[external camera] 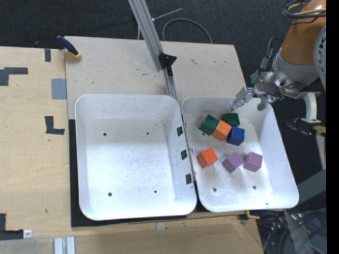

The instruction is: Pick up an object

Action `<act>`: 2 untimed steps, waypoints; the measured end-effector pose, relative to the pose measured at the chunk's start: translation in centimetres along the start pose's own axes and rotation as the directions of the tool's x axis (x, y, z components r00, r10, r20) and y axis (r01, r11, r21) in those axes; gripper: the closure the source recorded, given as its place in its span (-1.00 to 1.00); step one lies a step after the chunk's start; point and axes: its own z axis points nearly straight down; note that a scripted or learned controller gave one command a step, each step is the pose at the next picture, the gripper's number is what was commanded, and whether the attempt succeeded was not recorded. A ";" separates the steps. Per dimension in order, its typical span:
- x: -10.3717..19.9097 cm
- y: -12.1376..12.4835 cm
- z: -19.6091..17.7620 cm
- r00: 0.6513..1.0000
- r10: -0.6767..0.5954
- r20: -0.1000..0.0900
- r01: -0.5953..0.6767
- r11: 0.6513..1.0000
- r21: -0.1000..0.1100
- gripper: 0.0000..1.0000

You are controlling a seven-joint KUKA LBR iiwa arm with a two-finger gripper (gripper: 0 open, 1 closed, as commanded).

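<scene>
At the far left, the wooden bench [32, 142] carries strips of grey tape [58, 89], and a blue-and-yellow clamp [69, 46] sits near the top corner of a paler board [116, 62]. Next comes the left white bin [85, 110], its floor speckled with dark flecks. A slanted aluminium bar [145, 25] runs down from the top edge to the seam between the two bins, with a loop of thin cable [185, 28] lying on the dark floor just beyond the board.

The right white bin [280, 168] holds all the blocks. A green cube [208, 124] lies toward the bin's far side, touching an orange cube [222, 129]; a darker green cube [231, 118] sits just behind them, and a blue cube [237, 135] touches the orange one on its right. Nearer the camera, a second orange cube [207, 156] lies apart (closest to the dividing wall), with two purple cubes [232, 162] [252, 161] just beside each other to its right.

Over the bin's far right corner hangs the end effector [252, 100], its two fingers spread apart with nothing between them, above and behind the darker green cube. The grey arm with its orange band [304, 20] reaches in from the right.
</scene>
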 end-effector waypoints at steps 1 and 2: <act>-2.7 -3.9 5.4 1.000 0.004 -0.001 -0.004 1.000 0.007 -1.00; -3.9 5.8 13.6 1.000 0.000 0.001 0.000 1.000 0.013 -1.00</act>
